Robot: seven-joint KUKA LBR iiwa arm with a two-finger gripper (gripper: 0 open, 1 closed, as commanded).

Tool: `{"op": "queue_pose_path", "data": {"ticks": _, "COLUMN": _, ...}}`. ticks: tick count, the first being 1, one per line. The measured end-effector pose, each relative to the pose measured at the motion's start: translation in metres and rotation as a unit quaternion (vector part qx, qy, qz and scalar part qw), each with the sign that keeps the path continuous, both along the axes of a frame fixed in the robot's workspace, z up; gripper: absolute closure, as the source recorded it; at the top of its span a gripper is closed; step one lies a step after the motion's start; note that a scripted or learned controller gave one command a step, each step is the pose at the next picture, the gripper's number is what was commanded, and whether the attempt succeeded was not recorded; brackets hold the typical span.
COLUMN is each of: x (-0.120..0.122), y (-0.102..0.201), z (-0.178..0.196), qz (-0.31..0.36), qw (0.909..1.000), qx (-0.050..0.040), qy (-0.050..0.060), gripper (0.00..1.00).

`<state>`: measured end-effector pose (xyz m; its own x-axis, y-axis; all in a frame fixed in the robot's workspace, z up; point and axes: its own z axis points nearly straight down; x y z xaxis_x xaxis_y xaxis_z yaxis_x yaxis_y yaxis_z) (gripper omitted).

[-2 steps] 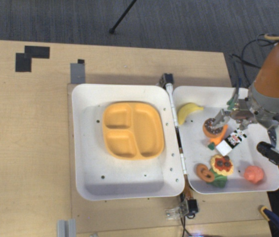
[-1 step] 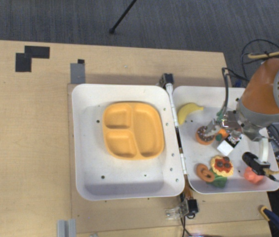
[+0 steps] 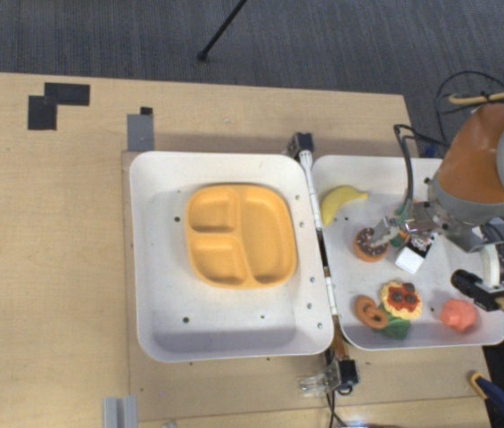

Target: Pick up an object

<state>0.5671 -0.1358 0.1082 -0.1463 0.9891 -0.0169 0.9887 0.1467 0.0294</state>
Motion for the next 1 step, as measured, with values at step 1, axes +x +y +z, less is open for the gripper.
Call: {"op": "queue_pose_path", "data": {"ticks": 1, "x": 0.0205, "y": -0.0138, "z": -0.0026, "qz": 0.092, "qw": 0.9957, "qx": -0.0049, "qy": -0.003, "gripper": 0.0}}
